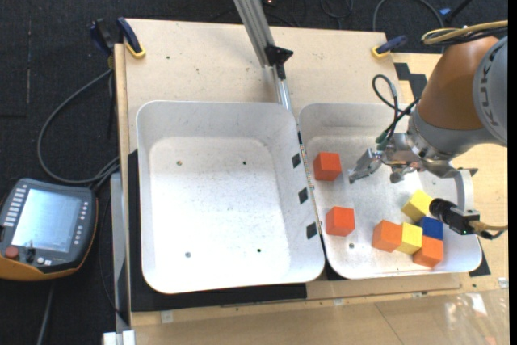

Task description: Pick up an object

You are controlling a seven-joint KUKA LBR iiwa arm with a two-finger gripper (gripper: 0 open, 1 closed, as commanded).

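Several small cubes lie in the right bin (343,111). One orange cube (327,166) sits near the bin's left wall, and a second orange cube (340,220) lies below it. At the front right a third orange cube (388,236), two yellow cubes (411,237) (418,204), a blue cube (432,227) and another orange cube (430,251) crowd together. My gripper (376,174) hangs over the middle of this bin, right of the upper orange cube and apart from it. It is open, with nothing between its fingers.
The left bin (214,198) stands beside the right one, their walls meeting at the centre. A slanted metal pole (246,0) comes down to the bins' back edge. A teach pendant (44,226) lies off the bench at the left.
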